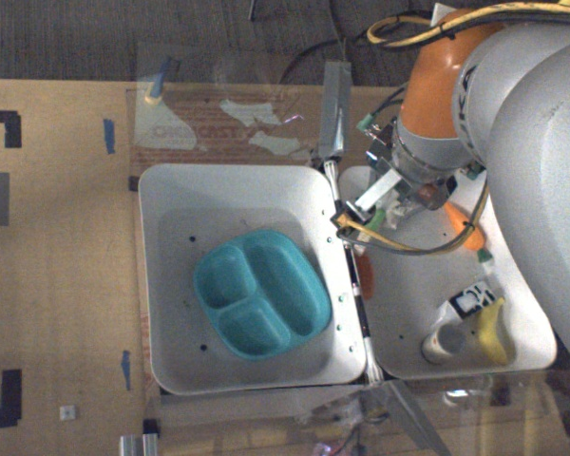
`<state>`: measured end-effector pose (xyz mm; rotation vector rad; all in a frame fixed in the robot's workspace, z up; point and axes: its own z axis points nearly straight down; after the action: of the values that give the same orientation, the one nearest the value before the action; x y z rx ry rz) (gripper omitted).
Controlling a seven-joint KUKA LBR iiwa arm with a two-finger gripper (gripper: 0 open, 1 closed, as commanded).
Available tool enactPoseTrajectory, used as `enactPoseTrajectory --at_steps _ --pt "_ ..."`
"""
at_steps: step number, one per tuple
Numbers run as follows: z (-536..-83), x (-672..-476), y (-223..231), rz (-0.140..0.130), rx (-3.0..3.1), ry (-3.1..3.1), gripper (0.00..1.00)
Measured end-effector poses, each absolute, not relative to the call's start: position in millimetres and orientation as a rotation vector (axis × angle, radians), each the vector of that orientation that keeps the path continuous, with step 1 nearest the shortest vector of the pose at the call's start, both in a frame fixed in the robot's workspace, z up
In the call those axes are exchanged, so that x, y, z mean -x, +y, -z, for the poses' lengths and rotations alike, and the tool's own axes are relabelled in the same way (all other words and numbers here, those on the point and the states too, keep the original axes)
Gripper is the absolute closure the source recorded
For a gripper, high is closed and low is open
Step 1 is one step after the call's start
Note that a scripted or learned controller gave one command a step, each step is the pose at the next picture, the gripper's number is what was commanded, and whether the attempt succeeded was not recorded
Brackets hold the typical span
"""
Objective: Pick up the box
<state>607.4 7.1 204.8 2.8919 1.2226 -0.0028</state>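
My claw (353, 224) low at right white bin's (399, 350) left wall; grip state unclear. Reach step. Next: locate small black-white box (475, 299), descend.

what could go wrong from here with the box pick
1. The tool sits right at the divider between the bins, so it may scrape the right bin wall.
2. The small black and white box lies crowded against a yellow item and a white cup, so a grasp may catch those.
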Motion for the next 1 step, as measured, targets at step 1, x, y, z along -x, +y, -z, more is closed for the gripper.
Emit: enactPoseTrajectory --at_steps 1 --pt "-205.5 -642.8 15.3 0.004 -2.92 1.151 1.0"
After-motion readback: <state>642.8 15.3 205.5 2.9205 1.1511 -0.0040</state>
